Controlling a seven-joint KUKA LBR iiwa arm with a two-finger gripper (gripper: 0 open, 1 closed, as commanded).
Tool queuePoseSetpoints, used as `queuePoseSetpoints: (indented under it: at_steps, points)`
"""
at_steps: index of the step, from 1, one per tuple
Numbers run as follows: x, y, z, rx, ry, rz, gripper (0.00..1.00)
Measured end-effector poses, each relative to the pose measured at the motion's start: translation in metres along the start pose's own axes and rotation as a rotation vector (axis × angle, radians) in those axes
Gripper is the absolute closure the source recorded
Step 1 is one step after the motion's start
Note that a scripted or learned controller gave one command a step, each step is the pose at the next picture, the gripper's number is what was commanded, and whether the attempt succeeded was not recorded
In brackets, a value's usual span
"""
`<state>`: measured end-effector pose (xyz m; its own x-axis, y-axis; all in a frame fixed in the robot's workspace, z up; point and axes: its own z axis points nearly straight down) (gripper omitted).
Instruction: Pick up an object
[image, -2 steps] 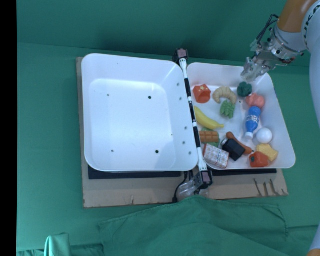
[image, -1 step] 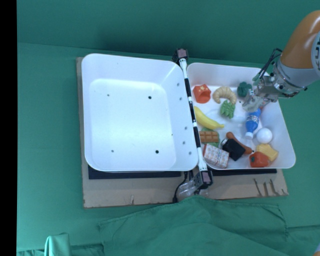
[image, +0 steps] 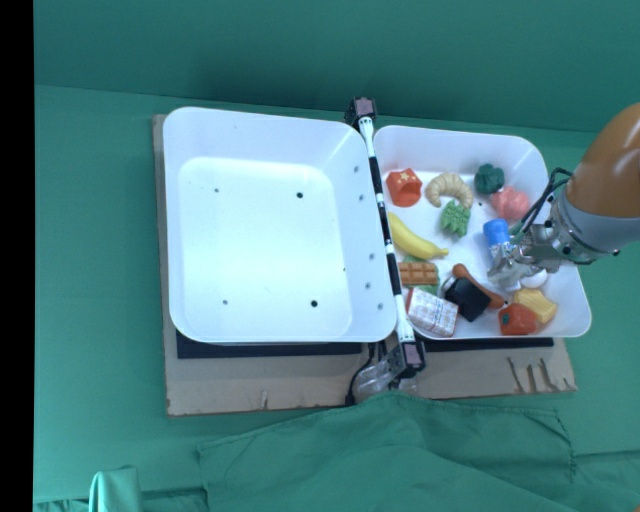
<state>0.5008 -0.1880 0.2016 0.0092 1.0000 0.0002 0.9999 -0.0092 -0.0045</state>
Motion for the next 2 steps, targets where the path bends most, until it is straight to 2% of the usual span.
queuePoseSetpoints:
  at_steps: [1, 2]
  points:
    - [0.010, -0.004, -0.108, -0.021, -0.006, -0.008, 1.00]
    - [0.000, -0.025, -0.011, 0.002, 0.000, -0.002, 1.00]
